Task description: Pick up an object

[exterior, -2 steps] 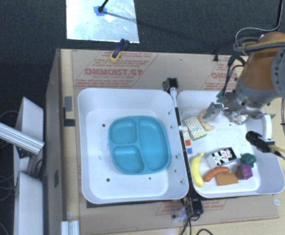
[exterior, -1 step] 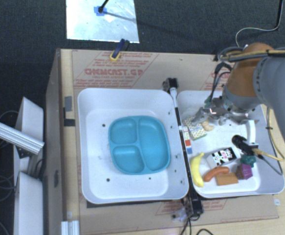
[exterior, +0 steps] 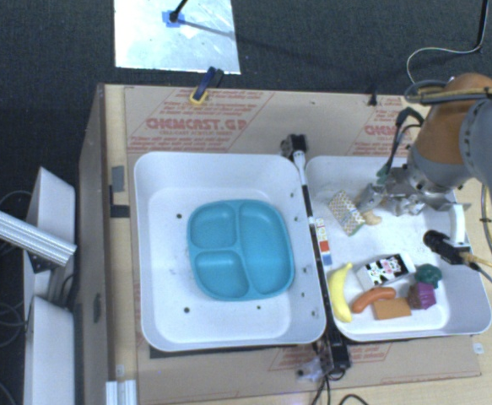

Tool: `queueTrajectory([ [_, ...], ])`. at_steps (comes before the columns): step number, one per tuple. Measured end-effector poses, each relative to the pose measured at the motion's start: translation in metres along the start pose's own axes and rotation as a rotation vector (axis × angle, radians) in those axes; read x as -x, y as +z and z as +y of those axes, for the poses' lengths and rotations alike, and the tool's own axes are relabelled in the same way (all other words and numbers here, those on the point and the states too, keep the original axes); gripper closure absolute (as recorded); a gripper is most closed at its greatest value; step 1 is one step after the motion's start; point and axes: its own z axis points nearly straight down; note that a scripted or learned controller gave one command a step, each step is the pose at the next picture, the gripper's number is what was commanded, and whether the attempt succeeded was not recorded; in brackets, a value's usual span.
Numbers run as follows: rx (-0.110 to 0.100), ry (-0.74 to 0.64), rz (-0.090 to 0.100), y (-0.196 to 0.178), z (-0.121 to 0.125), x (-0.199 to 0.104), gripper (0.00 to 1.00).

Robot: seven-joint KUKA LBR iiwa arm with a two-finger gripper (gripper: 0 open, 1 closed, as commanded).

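Two white bins sit side by side on the bench; the left bin (exterior: 165,226) carries a blue divided plate (exterior: 240,249), lying flat near its middle. The right bin (exterior: 473,310) takes the loose items: a banana (exterior: 340,292) along its left wall; an orange sausage-like piece (exterior: 372,299) just beside the banana; an orange block (exterior: 391,309) touching that piece toward the front; a small black-and-white card or box (exterior: 386,268) behind them; a purple toy (exterior: 423,295) and a teal object (exterior: 429,273) at the right end of the cluster. Farther back lies a grey mesh-patterned piece (exterior: 344,211), tilted, with a small cream object (exterior: 371,218) just beside it. The arm (exterior: 473,137) reaches in from the right, orange band above the wrist; the gripper (exterior: 387,199) is low over the back of the right bin, near the mesh piece and the cream object; it appears close to them, but contact is unclear at this slant. Jaw state cannot be told here; nothing is seen between them.
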Motion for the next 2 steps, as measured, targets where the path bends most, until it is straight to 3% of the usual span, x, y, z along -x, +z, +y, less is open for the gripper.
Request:
queueTrajectory([
  [1, -0.008, 0.0, 0.008, -0.026, 0.011, 0.012, 0.0],
  [2, -0.065, 0.0, 0.048, 0.001, 0.031, 0.031, 0.0],
])
